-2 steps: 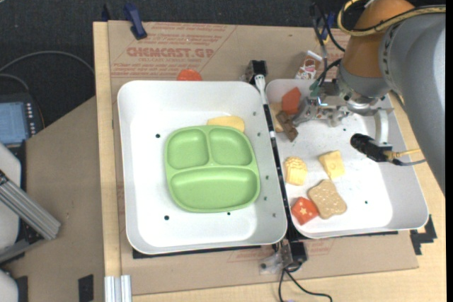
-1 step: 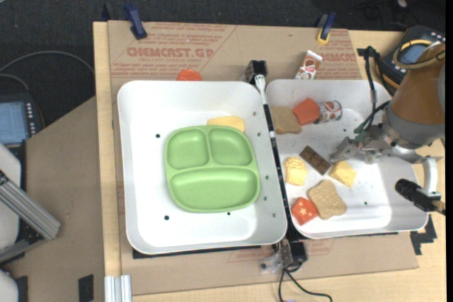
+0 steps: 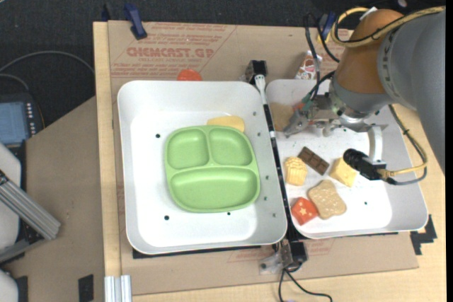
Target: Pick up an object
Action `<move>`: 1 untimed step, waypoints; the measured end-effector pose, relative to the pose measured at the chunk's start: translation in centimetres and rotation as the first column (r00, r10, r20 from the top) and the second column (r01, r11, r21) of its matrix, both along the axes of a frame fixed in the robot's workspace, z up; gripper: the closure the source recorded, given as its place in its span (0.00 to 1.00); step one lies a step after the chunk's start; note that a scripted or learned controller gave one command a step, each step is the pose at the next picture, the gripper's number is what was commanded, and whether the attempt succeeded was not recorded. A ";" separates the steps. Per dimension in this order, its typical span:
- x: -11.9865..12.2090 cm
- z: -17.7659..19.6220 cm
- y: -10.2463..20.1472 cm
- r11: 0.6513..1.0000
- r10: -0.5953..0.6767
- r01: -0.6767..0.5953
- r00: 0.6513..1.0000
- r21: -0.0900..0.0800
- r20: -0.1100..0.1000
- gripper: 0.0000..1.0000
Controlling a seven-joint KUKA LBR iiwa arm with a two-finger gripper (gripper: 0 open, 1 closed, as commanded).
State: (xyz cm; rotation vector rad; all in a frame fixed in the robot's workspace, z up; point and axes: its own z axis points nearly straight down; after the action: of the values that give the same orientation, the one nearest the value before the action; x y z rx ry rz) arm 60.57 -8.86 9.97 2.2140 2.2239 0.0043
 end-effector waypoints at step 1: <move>5.2 -2.0 -2.3 1.000 -0.014 0.015 0.998 0.015 -0.061 0.00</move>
State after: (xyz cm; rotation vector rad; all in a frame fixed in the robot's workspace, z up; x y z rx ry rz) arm 65.81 -11.20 8.02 2.2689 2.2459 -0.0468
